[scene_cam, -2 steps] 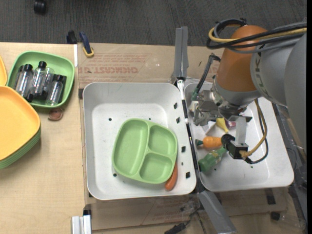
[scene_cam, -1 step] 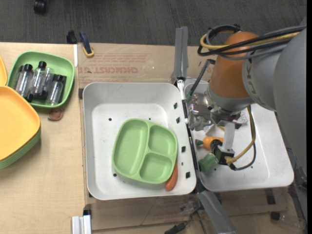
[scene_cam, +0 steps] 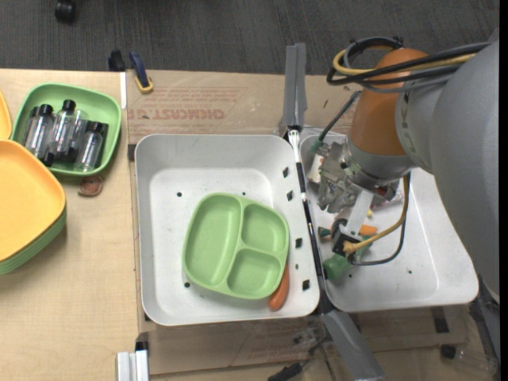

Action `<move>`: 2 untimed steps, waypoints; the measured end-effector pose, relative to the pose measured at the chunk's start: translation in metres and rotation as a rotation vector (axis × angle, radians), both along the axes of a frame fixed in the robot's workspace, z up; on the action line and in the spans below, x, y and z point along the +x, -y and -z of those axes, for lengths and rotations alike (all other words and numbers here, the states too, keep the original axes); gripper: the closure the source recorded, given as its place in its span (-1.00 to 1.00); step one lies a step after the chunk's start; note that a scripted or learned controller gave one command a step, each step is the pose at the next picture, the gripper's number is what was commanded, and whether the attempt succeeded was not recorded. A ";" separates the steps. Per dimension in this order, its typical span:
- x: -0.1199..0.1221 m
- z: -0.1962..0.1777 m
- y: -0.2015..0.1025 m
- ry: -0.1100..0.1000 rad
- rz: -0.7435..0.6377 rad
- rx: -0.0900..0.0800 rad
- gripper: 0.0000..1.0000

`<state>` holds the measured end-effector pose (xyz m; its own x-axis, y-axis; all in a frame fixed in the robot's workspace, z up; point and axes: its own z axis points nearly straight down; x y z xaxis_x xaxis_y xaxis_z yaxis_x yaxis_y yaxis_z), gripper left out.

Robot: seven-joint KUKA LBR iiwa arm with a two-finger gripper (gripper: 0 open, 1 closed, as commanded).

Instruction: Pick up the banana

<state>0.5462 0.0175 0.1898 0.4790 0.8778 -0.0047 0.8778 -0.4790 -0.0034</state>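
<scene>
Bins: two shallow white ones sit side by side on the table (scene_cam: 79, 292), touching along their inner walls.
Left bin (scene_cam: 159, 173): you have a green divided plate (scene_cam: 234, 244) lying flat in it, towards the lower right of the floor. Its three compartments look bare.
Orange piece (scene_cam: 279, 290): a long, carrot-like thing lies in the left bin, resting against the plate's lower right rim, just beside the bin's right wall.
Right bin (scene_cam: 429, 244): the arm (scene_cam: 381, 125) hangs over its left half and hides much of the floor there.
Green object (scene_cam: 336, 269): a small thing on the right bin's floor, near its lower left corner. You cannot tell what it is.
Small orange bit (scene_cam: 367, 229): it shows in the right bin, just below the wrist, and is too small to name.
Pincer (scene_cam: 332, 189): low over the left side of the right bin, close to the shared wall. You cannot tell whether it is released or clenched.
Banana: you cannot tell where it lies.
Green tray (scene_cam: 75, 92): on the table, well to the left of the bins, holding clear bottles (scene_cam: 63, 133) with black caps lying side by side.
Orange plates (scene_cam: 28, 205): a stack at the table's left edge, just below the green tray.
</scene>
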 end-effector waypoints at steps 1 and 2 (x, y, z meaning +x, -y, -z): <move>-0.019 -0.043 0.019 0.002 -0.299 0.001 1.00; -0.054 0.000 -0.001 -0.001 -0.400 0.003 1.00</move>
